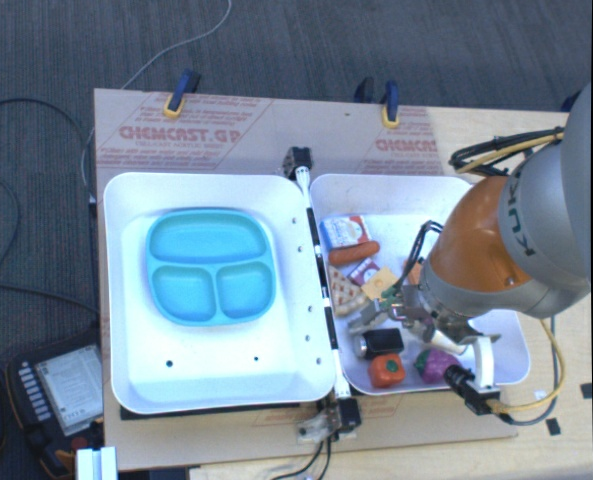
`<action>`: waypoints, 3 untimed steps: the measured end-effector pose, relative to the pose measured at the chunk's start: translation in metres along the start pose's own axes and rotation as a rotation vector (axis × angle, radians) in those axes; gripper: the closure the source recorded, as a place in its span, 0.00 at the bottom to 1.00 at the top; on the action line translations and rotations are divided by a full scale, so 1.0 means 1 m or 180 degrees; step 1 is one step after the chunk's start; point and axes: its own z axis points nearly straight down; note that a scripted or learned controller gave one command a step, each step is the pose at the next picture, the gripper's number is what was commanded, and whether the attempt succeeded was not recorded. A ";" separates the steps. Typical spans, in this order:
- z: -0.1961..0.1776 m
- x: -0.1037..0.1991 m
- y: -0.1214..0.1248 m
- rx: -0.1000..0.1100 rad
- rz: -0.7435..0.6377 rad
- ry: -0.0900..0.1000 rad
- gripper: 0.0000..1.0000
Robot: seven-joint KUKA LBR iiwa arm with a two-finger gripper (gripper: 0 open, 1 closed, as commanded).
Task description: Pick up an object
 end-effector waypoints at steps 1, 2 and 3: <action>-0.011 0.000 0.002 -0.0012 0.0001 0.0000 1.00; -0.011 0.000 0.002 -0.0010 0.0001 0.0001 0.00; -0.020 0.000 0.002 -0.0011 0.0001 0.0000 1.00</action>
